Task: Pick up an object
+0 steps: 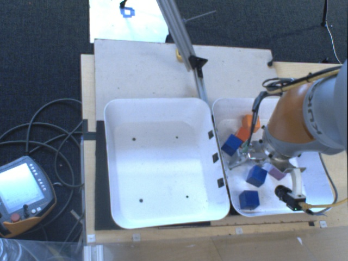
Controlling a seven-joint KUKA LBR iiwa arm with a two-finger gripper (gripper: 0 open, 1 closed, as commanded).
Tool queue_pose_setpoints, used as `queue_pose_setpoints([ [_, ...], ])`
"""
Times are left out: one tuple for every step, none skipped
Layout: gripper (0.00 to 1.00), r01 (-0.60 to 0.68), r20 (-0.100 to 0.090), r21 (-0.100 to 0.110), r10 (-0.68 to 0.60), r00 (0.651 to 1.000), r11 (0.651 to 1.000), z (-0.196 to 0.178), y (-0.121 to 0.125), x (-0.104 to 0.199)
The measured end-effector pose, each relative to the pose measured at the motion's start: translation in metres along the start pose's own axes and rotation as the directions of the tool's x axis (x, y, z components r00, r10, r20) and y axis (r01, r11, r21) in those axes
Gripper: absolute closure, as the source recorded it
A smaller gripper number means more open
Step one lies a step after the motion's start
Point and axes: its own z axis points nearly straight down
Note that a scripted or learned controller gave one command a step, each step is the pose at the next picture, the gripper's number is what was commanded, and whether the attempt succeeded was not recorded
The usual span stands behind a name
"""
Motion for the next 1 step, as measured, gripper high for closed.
queue_pose_setpoints([
  [0.00,0.000,0.001,-0.004,0.000,1.000,1.000,0.0062,0.0005,0.0001],
])
